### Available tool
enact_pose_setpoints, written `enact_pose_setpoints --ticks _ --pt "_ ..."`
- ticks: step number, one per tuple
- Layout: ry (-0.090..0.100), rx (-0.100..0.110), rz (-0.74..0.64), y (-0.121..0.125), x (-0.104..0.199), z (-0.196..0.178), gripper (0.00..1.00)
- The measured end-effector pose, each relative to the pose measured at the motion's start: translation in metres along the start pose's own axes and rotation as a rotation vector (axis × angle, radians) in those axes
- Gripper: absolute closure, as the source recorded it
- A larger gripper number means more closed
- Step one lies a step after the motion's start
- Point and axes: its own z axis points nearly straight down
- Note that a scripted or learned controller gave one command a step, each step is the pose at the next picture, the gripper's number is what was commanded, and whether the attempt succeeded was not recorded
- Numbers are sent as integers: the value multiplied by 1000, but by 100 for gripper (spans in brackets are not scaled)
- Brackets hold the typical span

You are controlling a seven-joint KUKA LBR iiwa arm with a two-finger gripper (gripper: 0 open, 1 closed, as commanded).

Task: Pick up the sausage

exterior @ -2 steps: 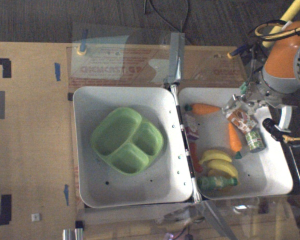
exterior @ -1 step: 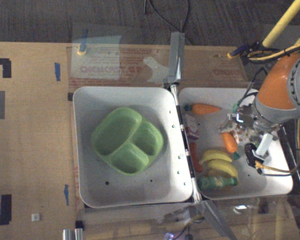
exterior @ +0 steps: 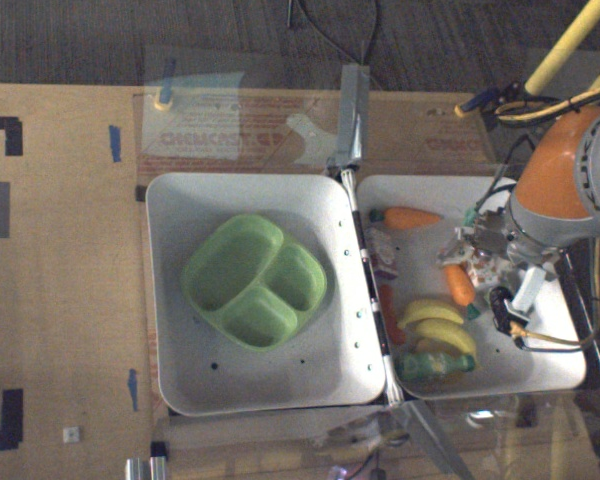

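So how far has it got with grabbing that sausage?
Nothing looks done yet: the reddish sausage lies by the left wall of the right bin, next to the bananas. In hand: the gripper is over that bin's right part, near a small carrot, apart from the sausage. Left: moving across, gripping and lifting it.
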Motion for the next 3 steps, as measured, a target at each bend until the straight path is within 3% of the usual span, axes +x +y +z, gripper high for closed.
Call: enact_pose_setpoints --ticks 1,2,3 --pt "0 -1 3 1 -1 -11 100" --pt "0 22 72 10 53 -38 100" --pt "17 -47 361 -55 39 -19 100"
